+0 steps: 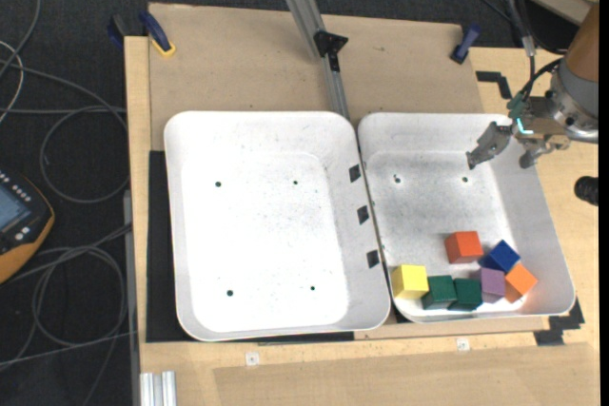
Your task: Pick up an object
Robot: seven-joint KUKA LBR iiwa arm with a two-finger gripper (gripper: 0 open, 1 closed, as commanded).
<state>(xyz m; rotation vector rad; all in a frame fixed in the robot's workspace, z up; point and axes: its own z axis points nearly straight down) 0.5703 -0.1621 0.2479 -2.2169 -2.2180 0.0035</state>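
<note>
1. In the camera view, two shallow white bins are seen side by side on the bench (238,52): the left bin (190,204) and the right bin (542,223).
2. The arm (580,71) is seen reaching in from the right, over the far right corner of the right bin.
3. The end effector (509,147) is held above the far right part of the right bin; its two fingers are seen spread apart, with nothing between them.
4. The objects are gathered in the near right corner of the right bin, well apart from the end effector.
5. A red block (463,246) is placed farthest from the near wall, with a blue block (501,256) just to its right.
6. An orange block (520,280) is found beside the right wall, and a purple block (492,281) lies just left of it.
7. Along the near wall, a yellow block (411,280) is set at the left, followed to the right by two green blocks (452,292) close together.
8. A grey metal bar (300,5) is seen slanting down from the far side toward the gap between the bins.
</note>
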